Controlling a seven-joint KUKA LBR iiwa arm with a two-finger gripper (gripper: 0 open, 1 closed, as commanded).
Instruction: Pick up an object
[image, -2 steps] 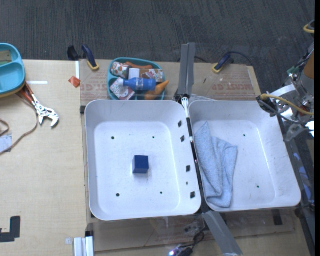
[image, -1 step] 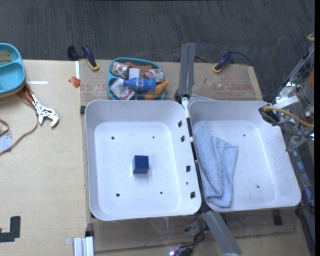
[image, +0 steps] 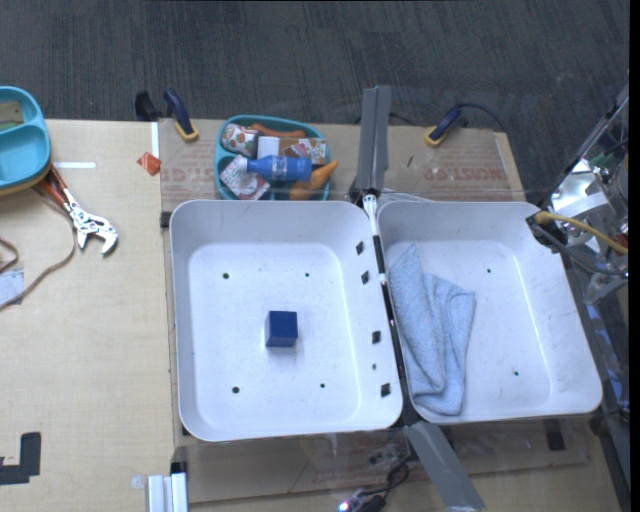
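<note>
Low at the front, a flat grey bar (image: 445, 475) sticks out from under the two bins. Both bins sit on a pale wooden desk (image: 80, 380).

The left bin (image: 195, 400) is white, smooth and shallow, with round corners and small dark dots on its floor. A little blue block (image: 282, 328) sits alone near the middle of it. The block has square sides and sharp edges.

The right bin (image: 560, 330) looks the same and touches the left one. A soft, crumpled light blue cloth (image: 435, 335) lies along its left side.

Behind the bins is a teal bowl (image: 228, 135) full of small packets, with a blue bottle (image: 280, 168) lying on top. A shiny metal wrench (image: 92, 230) lies on the desk at the far left.

Part of the robot arm (image: 585, 195) shows at the right edge, shiny and grey, with a yellow cable. It is well apart from the block.
</note>
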